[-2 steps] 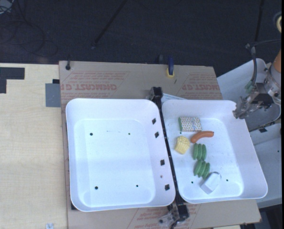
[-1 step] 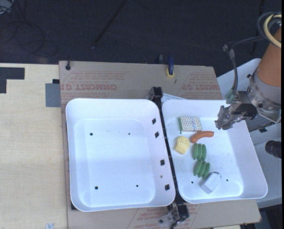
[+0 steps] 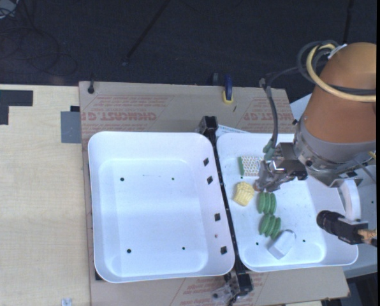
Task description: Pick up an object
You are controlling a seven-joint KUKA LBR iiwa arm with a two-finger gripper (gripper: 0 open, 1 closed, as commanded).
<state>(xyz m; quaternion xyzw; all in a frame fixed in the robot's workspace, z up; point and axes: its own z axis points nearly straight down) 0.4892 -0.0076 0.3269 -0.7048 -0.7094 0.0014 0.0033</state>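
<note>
Arm reaches in from the right with its orange band up top, and the tool hangs low over the right bin, right by the yellow corn piece and green pods; can't tell how it's set. Left bin sits beside it on the cardboard-covered bench, dark floor behind.

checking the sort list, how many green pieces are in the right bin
3 visible: a green strip near the bin's back, a green pod just under the tool, and another in front of it. The arm may hide more.
</note>
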